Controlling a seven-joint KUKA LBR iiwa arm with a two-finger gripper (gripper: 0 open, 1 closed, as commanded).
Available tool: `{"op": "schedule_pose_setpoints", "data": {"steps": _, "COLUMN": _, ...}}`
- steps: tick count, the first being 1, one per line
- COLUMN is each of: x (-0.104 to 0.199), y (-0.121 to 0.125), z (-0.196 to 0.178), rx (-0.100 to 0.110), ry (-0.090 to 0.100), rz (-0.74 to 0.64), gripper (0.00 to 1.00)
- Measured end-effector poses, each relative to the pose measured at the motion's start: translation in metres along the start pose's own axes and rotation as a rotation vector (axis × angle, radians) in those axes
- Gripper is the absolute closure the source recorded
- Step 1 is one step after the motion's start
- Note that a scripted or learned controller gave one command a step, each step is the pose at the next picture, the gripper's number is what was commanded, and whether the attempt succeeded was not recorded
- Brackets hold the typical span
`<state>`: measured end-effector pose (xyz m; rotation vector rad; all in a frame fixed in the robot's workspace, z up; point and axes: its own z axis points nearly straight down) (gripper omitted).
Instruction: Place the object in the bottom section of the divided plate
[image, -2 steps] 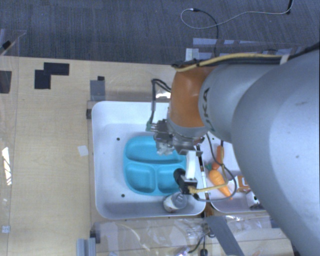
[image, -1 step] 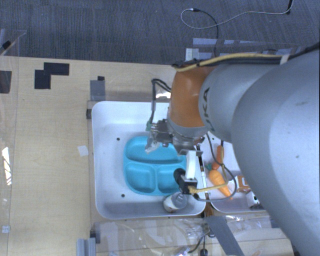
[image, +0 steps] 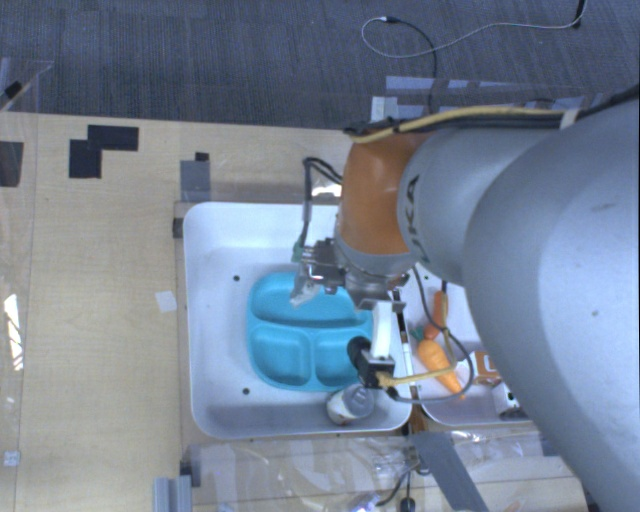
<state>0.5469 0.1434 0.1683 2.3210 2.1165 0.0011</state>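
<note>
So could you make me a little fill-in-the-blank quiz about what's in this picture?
1. The divided plate is coloured ____.
2. The plate lies in a shallow ____ bin.
3. The carrot lies in the bin to the plate's ____ in this view.
4. The arm's band above the wrist is ____.

Missing words: blue; white; right; orange.

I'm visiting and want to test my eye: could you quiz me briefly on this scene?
1. True or false: the blue divided plate lies in the left white bin.
2. Which colour is the band above the arm's wrist? A green, B orange, C purple.
3. Fill in: the carrot-like object lies in the ____ bin.

Key: 1 true; 2 B; 3 right.
</note>
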Motion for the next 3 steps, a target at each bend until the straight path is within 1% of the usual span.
{"op": "schedule_pose_setpoints", "data": {"steps": 1, "x": 0.0, "y": 0.001, "z": -0.01, "rx": -0.002, "ry": 0.001, "rz": -0.001, "gripper": 1.0}}
{"op": "schedule_pose_setpoints", "data": {"steps": 2, "x": 0.0, "y": 0.001, "z": -0.01, "rx": -0.002, "ry": 0.001, "rz": -0.001, "gripper": 0.0}}
{"op": "schedule_pose_setpoints", "data": {"steps": 3, "x": -0.036, "y": -0.056, "z": -0.171, "rx": -0.004, "ry": 0.002, "rz": 0.165, "gripper": 0.0}}
